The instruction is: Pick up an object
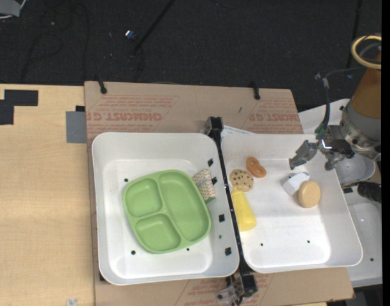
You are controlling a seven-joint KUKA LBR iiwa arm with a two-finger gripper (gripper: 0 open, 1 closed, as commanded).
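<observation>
While the gripper [315, 153] hangs over the far right part of the right bin [271, 254], I read this as the approach step: nothing is lifted yet, and I see no object between the fingers, which look spread apart, one dark finger reaching left and the other nearer the wrist. Just below them, near the bin's right wall, sit a small white block [293, 183] and a tan round piece [310, 194], touching or nearly so. Further left in the same bin lie a small orange ring [256, 167], a brown cookie [241, 180] and a yellow bottle-like piece [243, 210] along the divider between the bins. The left bin [112, 260] carries a green divided plate [166, 210] with a patterned scrap [205, 185] at its right edge. My judgement is that the white block or the tan piece is the likeliest target, being closest. The next move calls for centring over one of them, lowering until the fingers straddle it, then closing; the two sit so close that a finger could land on the neighbour and push both aside
</observation>
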